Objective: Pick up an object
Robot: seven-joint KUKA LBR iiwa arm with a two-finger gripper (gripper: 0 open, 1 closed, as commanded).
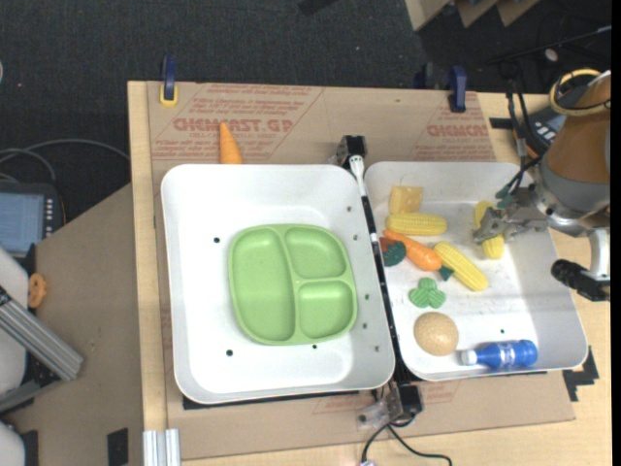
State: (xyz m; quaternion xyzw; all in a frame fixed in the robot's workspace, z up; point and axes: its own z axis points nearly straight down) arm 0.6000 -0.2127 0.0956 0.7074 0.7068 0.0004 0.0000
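Note:
My gripper (492, 223) is low over the right bin's (553, 333) far right part, reaching in from the right. A small yellow piece (493, 248) lies right at its tip, partly hidden by it, and I cannot tell whether it is gripped. Left of it lie a corn cob (417, 225), an orange carrot with a green top (415, 250) and a second yellow cob (462, 266). A yellow block (406, 199) sits at the far side. Nearer the front are a green leafy toy (427, 294), a tan ball (436, 333) and a blue bottle (501, 354).
The left bin (194, 260) holds a green divided plate (291, 282). An orange carrot-like piece (229, 144) lies on the cardboard behind the left bin. Black clips (351, 149) join the bins at the middle. The arm's grey body (577, 187) overhangs the right bin's right rim.

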